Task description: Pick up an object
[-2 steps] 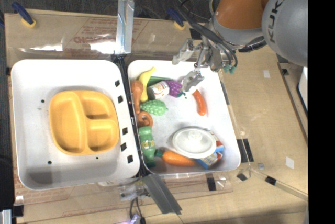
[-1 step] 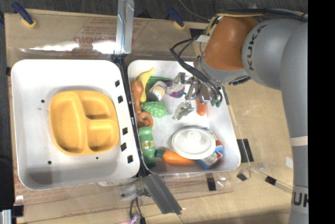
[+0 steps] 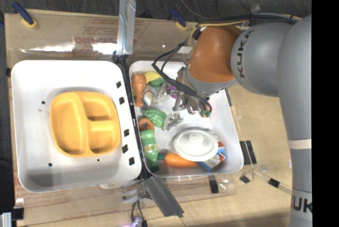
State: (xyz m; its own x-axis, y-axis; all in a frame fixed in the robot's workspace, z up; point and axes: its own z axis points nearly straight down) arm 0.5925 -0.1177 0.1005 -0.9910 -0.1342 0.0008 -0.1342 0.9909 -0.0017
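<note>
While we are looking down from the fixed camera, we are seeing two white bins sitting side by side on the bench. The left bin (image 3: 32, 114) is holding a yellow divided tray (image 3: 85, 122), which is lying flat near its middle. The right bin (image 3: 233, 136) is crowded with small toy foods and kitchen pieces.

We are watching the grey arm (image 3: 275, 61) reaching in from the right, its orange band (image 3: 212, 56) hanging over the far part of the right bin. Below the band, the gripper (image 3: 186, 106) is pointing down into the middle of that bin, just above the clutter. We cannot tell how the jaws are standing (the metal parts are blurring into the objects beneath them), and we are not seeing anything clearly caught between them.

Around the gripper, the candidates for picking are lying close together. An orange-brown piece (image 3: 139, 85) is resting at the far left of the bin, with a yellow and green piece (image 3: 155, 79) just beside it. A green bumpy piece (image 3: 155, 115) is lying left of the gripper, and a green bottle-like piece (image 3: 149, 143) is standing nearer along the left wall. A white round lid (image 3: 195, 145) is sitting nearer than the gripper, an orange carrot (image 3: 180, 160) is lying along the near wall, and a blue and red packet (image 3: 214, 159) is touching the lid's right side.
</note>
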